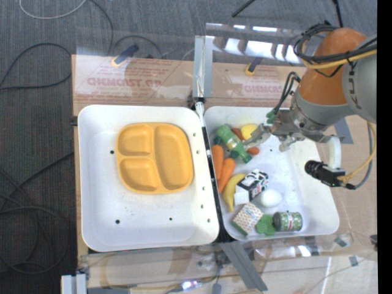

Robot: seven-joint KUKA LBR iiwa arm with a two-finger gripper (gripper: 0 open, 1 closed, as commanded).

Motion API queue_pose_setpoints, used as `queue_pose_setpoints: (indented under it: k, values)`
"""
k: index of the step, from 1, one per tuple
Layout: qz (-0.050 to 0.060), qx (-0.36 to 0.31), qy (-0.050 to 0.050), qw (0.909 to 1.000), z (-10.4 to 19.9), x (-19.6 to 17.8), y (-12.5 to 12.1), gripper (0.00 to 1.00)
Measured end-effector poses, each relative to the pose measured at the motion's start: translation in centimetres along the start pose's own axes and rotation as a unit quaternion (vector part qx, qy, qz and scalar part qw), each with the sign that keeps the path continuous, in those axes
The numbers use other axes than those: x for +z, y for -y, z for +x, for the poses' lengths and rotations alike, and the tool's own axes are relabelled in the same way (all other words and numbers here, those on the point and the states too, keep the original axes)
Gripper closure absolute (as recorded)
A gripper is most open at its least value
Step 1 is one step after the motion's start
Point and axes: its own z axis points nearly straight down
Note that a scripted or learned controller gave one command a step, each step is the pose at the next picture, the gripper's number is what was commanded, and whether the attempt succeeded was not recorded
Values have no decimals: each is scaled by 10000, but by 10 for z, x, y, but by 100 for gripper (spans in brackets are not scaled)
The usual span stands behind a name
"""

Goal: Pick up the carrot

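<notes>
Camera view, and we start big: the grey arm with its orange band [334,60] reaches in from the right of the frame over the right-hand shallow white bin [318,201]. Left of it, the other white bin [98,213] carries a yellow three-compartment plastic tray [155,158]. Now the end effector [269,130] hovers above the right bin's upper part, near a green bottle-shaped toy [233,141]; whether it's apart or together, I can't tell. The orange carrot [220,164] lies along that bin's left wall, beside a yellow banana [229,192]. Looks like the approach step. The next move calls for shifting left and down onto the carrot without catching its neighbours.
</notes>
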Motion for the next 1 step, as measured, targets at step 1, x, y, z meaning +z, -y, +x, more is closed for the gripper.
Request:
queue_pose_setpoints:
  k: [1]
  values:
    - [-15,256,19,9997,5,114,-15,0]
